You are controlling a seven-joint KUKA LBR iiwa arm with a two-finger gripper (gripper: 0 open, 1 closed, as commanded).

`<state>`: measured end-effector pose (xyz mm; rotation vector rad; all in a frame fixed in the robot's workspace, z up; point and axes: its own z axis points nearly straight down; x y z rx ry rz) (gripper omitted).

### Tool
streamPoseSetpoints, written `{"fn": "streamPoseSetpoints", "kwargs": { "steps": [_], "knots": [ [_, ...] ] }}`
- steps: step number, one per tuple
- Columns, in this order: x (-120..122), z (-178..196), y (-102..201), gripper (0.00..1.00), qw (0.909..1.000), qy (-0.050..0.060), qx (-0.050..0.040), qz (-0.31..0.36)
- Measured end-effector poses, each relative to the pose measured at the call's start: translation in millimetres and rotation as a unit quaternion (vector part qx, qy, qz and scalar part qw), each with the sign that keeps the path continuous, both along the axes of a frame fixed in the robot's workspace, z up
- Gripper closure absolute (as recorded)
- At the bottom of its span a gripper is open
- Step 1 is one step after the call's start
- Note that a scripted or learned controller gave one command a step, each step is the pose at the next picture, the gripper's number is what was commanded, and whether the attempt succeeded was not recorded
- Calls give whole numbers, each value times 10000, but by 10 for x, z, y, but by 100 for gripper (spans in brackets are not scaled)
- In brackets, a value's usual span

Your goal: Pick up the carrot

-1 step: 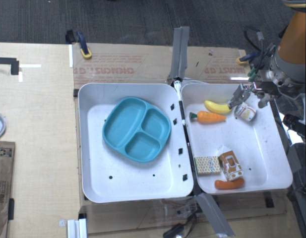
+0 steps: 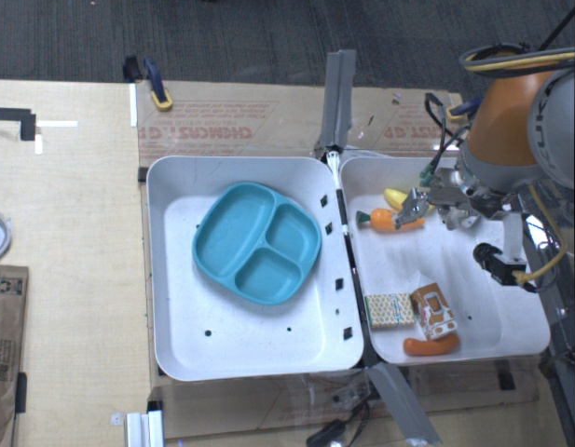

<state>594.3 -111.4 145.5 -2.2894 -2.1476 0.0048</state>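
Note:
The carrot [image 2: 384, 220], orange with a green top, lies near the back left of the right bin [image 2: 511, 338]. My gripper [image 2: 413, 209] reaches in from the right and sits directly at the carrot's right end, its fingertips touching or nearly touching it. A yellow banana-like piece [image 2: 394, 196] lies just behind the carrot, close to the gripper. The arm's wrist hides the bin's back right corner.
The left bin [image 2: 171, 343] holds a blue three-compartment plate [image 2: 257, 242]. In the right bin's front lie a green-patterned packet [image 2: 388, 310], a brown snack box [image 2: 432, 311] and a red sausage [image 2: 430, 345]. A metal divider post [image 2: 337, 101] stands between the bins.

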Motion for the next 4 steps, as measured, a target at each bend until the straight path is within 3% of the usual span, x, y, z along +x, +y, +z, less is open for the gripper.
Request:
{"fn": "streamPoseSetpoints", "kwargs": {
  "steps": [1, 2, 3, 4],
  "knots": [
    [290, -516, 147, 0, 9968, -39, -10, 799],
    [294, -413, 121, 100, 9970, -49, -20, 773],
    [293, -418, 126, 0, 9970, -45, -18, 777],
    [294, -324, 109, 100, 9971, -50, -23, 755]
  ]
}}
